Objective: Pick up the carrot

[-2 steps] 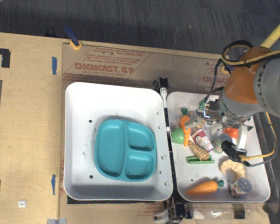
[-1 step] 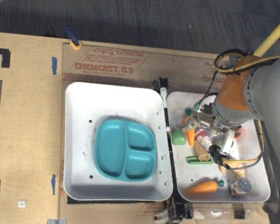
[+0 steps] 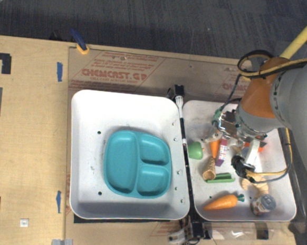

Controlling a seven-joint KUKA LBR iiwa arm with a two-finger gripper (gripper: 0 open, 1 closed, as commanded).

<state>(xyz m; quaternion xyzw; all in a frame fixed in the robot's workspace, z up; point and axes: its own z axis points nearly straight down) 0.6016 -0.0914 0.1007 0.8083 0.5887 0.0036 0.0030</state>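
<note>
The carrot (image 3: 223, 202), orange with a green stem end, lies on its side near the front of the right bin (image 3: 284, 172). My gripper (image 3: 237, 144) hangs over the middle of that bin, under the orange band of the arm, among several small items. It stands well behind the carrot and apart from it. The gripper's lower end is lost in the clutter beneath it.
Around the gripper lie a small orange piece (image 3: 215, 147), a purple stick (image 3: 222, 152), a green round toy (image 3: 195, 150), a cone (image 3: 209, 169), a green bar (image 3: 223, 177) and a grey lump (image 3: 263, 204). A teal divided plate (image 3: 138, 163) sits in the left bin (image 3: 90, 114).
</note>
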